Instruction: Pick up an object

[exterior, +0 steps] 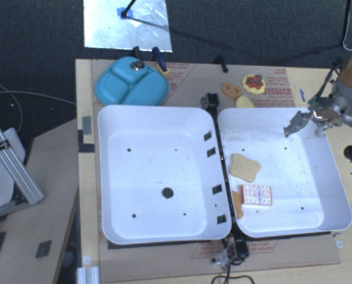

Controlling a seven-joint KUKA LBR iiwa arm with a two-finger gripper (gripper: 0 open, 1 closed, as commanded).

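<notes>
Gripper (pixel 306 125) hangs over right bin's (pixel 323 218) far right corner, fingers spread apart, nothing between them. Toast-shaped piece (pixel 244 167) lies near that bin's left wall, mid-length. Small patterned card (pixel 257 194) just nearer front edge, thin orange stick (pixel 237 205) beside it (against left wall). Left bin (pixel 113 218) holds dark round disc (pixel 167 193) near centre.

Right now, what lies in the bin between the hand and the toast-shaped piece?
Nothing: the camera view shows bare white bin floor between the hand and the toast-shaped piece.
</notes>
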